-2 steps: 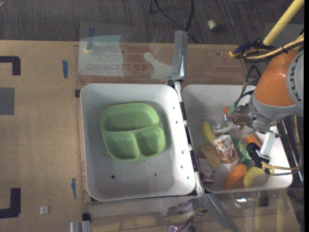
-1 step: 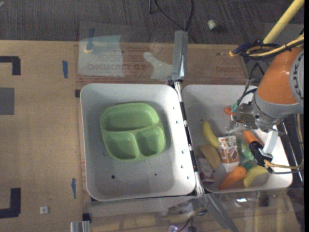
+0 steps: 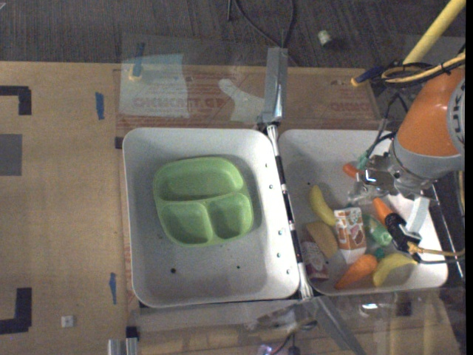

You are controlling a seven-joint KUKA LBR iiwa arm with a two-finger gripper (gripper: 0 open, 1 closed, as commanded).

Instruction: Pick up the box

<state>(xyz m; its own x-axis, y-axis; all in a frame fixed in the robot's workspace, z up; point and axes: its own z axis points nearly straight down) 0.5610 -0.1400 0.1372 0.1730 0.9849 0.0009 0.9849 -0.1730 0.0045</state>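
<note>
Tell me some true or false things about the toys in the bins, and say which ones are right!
1. The green plate lies in the left bin. True.
2. The box sits on the green plate. False: it is in the right bin.
3. A banana lies left of the box. True.
4. The carrot is in the left bin. False: it is in the right bin, below the box.

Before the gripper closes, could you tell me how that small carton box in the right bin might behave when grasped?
The box looks like thin printed card, so probably light and somewhat crushable. It stands narrow and tall among a banana and a carrot, so a nudge may tip it.
</note>
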